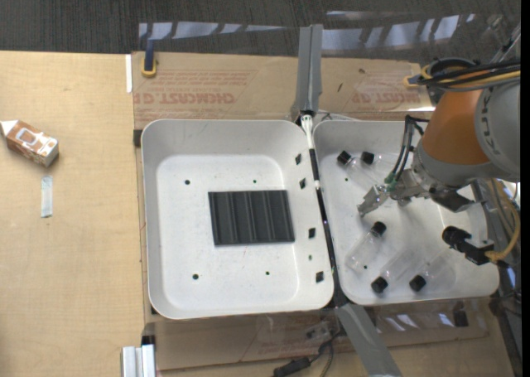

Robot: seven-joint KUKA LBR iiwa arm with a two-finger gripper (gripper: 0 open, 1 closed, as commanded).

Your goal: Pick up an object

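Showing the gripper [370, 201] low over the right bin [464, 288], reached in from the right on the grey arm [464, 131] with its orange band. Cannot tell from this slanting view whether the grip is released or clenched; nothing seen held in it.

Scattered on the bin floor: several small clear bottles with black caps. Nearest candidate: a clear bottle [364, 249] lying on its side just below the gripper tip, black cap [378, 228] uppermost in the view, apart from the gripper rather than within it. Two more caps [344, 156] near the far wall, two others [379, 284] near the front wall.

Judged to handle as light, stiff and smooth: likely to roll or slip sideways under a glancing touch, hard to see against white. Best taken across the narrow body, close behind the cap, squarely from above.

Left bin [174, 201]: a dark ribbed panel [251, 217] only, well apart.
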